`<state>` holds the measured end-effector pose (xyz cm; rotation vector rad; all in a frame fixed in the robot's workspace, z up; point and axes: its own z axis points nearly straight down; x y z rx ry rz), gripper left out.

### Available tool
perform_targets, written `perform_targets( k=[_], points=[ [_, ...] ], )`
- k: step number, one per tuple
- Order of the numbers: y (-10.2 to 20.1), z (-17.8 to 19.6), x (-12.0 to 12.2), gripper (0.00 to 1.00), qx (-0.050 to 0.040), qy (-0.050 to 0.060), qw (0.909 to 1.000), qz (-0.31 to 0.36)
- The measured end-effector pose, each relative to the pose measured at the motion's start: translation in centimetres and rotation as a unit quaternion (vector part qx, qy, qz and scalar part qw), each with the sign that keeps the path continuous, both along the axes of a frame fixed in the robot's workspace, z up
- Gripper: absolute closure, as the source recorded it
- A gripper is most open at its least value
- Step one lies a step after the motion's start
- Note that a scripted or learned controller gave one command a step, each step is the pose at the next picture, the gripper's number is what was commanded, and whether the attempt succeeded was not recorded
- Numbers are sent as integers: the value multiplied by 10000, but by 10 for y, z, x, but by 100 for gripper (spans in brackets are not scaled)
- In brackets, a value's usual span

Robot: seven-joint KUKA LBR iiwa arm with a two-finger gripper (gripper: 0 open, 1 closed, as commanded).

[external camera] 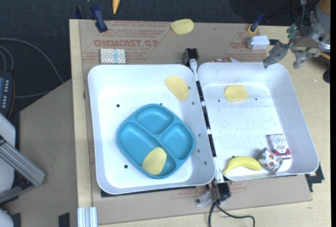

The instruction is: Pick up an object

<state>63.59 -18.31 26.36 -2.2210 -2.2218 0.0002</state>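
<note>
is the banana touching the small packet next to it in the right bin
Touching. The camera view shows the banana's right tip meeting the small packet at the right bin's front edge, with no white floor visible between them.

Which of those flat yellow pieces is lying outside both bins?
The yellow piece on the bare board above the bins. The others lie in the left bin, the right bin, and the blue tray.

Up at the right edge the arm (321, 21) is cut off by the frame, just its wrist end poking in. The gripper (286, 53) there is blurred, metal shapes smearing together. Down in the right bin (299, 110), the small packet (278, 144) has print too small to read, and the crumpled wrapper (269, 160) tucks against the banana (242, 164), their meeting edge hard to separate. The label (113, 55) on the board is a blur too.
</note>
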Motion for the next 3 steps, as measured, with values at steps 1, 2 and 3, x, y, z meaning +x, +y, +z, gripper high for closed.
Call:
perform_targets(
  k=[1,2,3],
  points=[
    [38,-126,25,0,4,11,10000,5],
    [58,-179,25,0,5,10,10000,5],
    [58,-167,27,100,-4,-19,10000,11]
  ],
)
